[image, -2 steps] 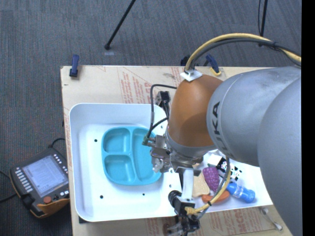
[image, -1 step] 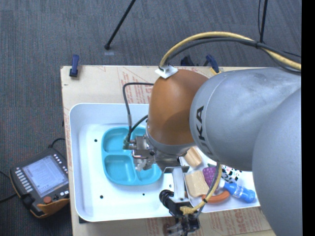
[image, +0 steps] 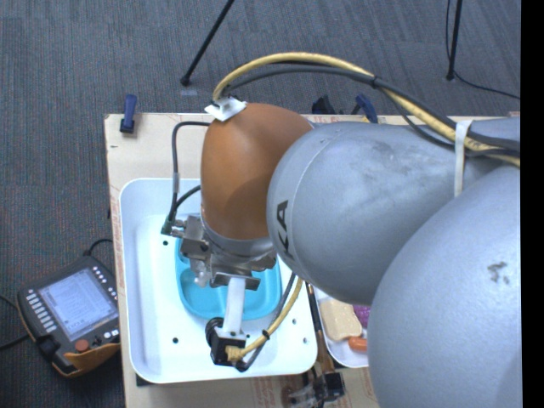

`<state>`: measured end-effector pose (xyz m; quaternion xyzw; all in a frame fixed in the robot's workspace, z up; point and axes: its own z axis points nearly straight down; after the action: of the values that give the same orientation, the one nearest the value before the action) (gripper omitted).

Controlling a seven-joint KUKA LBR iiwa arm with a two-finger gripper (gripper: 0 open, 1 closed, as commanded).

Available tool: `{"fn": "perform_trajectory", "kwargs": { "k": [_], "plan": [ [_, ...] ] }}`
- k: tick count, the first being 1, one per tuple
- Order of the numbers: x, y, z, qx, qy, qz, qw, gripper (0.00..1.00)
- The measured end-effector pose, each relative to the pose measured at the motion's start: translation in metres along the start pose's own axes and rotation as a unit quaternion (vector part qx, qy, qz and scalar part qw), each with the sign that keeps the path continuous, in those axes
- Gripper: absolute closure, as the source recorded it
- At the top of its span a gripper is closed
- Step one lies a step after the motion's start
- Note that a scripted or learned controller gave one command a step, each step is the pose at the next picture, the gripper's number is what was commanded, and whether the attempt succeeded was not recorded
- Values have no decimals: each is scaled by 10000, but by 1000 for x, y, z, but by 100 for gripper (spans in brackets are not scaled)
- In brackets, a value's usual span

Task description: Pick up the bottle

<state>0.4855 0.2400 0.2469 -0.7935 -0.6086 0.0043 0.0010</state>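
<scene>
Parked low over the bin (image: 140,228) at lower left, right above something blue (image: 191,289). Can't make out gripper (image: 219,266) state or bottle's long axis.

One fixed camera, close above the bench (image: 113,155), looks down at a slant across the left bin (image: 140,228) and right bin (image: 340,361), my arm (image: 382,202) entering from its right.

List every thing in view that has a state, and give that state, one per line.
end effector: down low in the left bin, over the blue item.
blue item: lying on the left bin's floor, partly covered; probably the bottle.
left bin: holds the blue item.
right bin: holds small items, largely hidden by the arm.
pendant: on the floor, screen lit.
</scene>
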Motion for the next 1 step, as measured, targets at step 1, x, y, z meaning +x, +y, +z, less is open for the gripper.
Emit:
{"fn": "perform_trajectory", "kwargs": {
  "k": [1],
  "plan": [
    [-50,3,-59,-6,4,1597,9872,100]
  ]
}}
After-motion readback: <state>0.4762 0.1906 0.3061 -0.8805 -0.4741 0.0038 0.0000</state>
